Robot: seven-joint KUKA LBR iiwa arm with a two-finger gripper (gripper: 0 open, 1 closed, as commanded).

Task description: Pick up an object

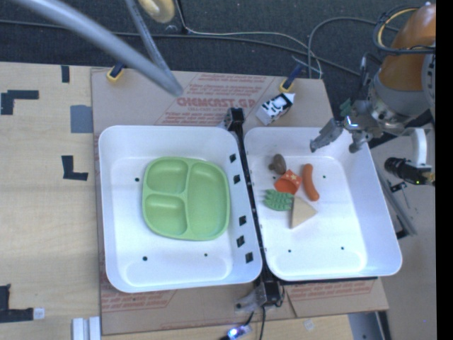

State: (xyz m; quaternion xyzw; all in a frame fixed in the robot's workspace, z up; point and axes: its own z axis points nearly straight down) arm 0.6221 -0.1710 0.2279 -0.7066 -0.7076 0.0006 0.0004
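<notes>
Several small food toys lie in the right bin: a brown lump, an orange-red piece, a red sausage, a green leaf and a tan wedge. My gripper hangs over the bin's far right corner, above and to the right of the toys. It is open, with nothing between its fingers. One finger points toward the brown lump.
In the left bin lies a green divided plate. Black clips run along the seam between the bins. A small black-and-white object sits behind the right bin. Cables trail at the back.
</notes>
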